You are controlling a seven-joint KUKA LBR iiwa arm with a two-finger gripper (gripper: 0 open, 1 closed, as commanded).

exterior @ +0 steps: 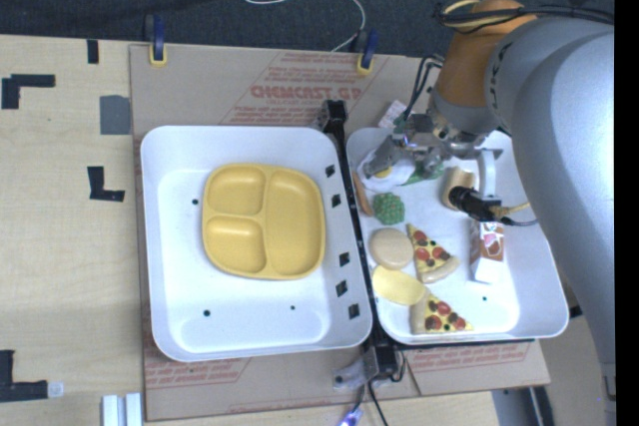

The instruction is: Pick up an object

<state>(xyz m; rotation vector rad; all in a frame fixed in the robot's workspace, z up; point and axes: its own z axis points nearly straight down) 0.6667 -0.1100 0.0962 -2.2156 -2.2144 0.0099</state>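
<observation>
- Arm (559, 115) is reaching in from the right w/ the gripper (404, 155) sitting low over the far-left corner of the right bin (534, 309), prob. because the toy food is crowded along that side.
- Gripper state: can't tell — too small and cluttered to read whether it is spread or pinching anything, so no claim of a hold.
- Likely target: a pale/white item (384, 170) lying right under the gripper, just above the green piece (388, 209); its shape & long axis are unclear.
- Other candidates, all lying flat in the right bin:
- pizza slice (432, 256), tip pointing up-left, long axis running diag. toward the bin's near-right.
- second pizza slice (437, 315) near the front edge, axis roughly left-right.
- beige round piece (390, 247) & yellow piece (398, 286), touching or nearly so.
- red-and-white carton (488, 252), long axis roughly up-down in view.
- Left bin (175, 314) is holding a yellow divided plate (265, 219), centred, well apart from the gripper.
- Both bins are resting side by side on the surface (60, 254); task looks not yet done.
</observation>
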